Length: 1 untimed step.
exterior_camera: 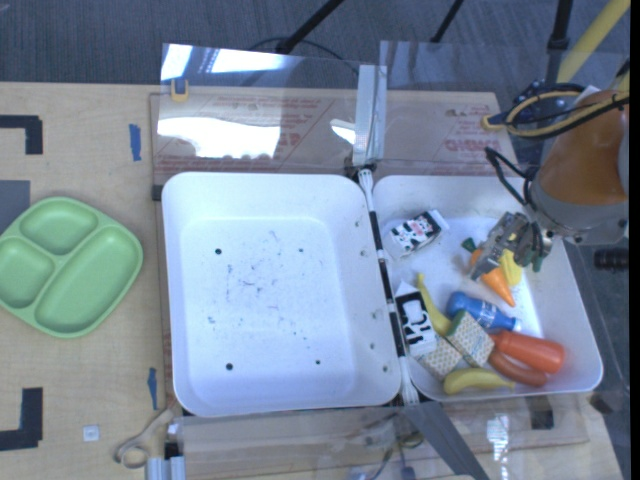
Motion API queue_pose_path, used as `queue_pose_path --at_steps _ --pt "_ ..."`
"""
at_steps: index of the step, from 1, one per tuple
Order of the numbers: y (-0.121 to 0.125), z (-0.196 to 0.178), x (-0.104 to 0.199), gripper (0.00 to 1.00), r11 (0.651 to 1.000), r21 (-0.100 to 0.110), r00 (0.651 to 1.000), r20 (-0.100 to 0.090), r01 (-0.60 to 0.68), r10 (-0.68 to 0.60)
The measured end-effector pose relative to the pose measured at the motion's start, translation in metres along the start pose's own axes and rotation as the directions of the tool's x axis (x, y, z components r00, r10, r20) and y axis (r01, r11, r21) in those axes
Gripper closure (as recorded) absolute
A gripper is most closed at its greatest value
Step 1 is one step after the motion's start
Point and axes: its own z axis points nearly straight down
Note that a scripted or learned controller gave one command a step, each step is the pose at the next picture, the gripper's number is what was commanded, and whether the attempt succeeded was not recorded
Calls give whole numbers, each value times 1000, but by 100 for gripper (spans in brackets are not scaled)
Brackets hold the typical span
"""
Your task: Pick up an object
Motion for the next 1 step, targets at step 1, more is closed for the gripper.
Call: queue_pose_path --at_steps 1 --pt "48 -75 -12 100 1000 5 1000 -8 -21 21"
